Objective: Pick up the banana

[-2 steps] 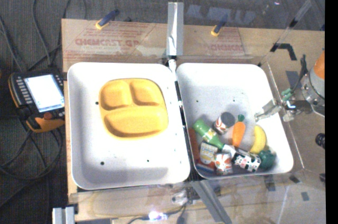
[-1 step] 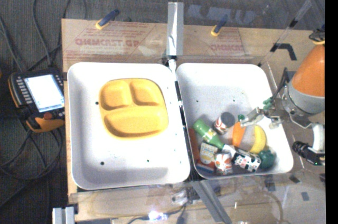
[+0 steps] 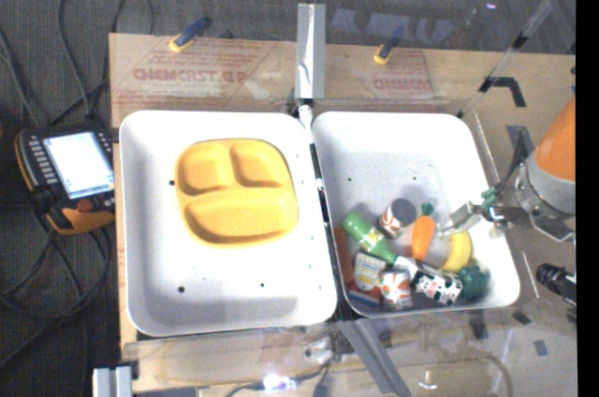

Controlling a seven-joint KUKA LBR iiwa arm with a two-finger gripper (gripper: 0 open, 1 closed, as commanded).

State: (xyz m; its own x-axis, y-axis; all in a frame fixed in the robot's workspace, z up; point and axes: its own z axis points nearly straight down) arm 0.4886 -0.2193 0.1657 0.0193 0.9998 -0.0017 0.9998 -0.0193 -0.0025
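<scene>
The yellow banana [image 3: 458, 251] lies in the right bin [image 3: 393, 142], near its front right corner, pressed between an orange carrot [image 3: 423, 237] and a dark green toy [image 3: 473, 279]. My gripper [image 3: 475, 213] reaches in over the bin's right wall and hangs just above and to the right of the banana. Nothing shows between it and the banana, and I see nothing held. The arm's orange band [image 3: 559, 147] is at the right edge of the view.
Crowded around the banana are a green bottle [image 3: 366, 235], a grey can [image 3: 401, 213], a small carton [image 3: 371, 272] and a black-and-white spotted toy [image 3: 438, 287]. The left bin [image 3: 150, 273] holds a yellow divided tray [image 3: 238, 190]. A teach pendant [image 3: 70, 166] lies to the left of the bench.
</scene>
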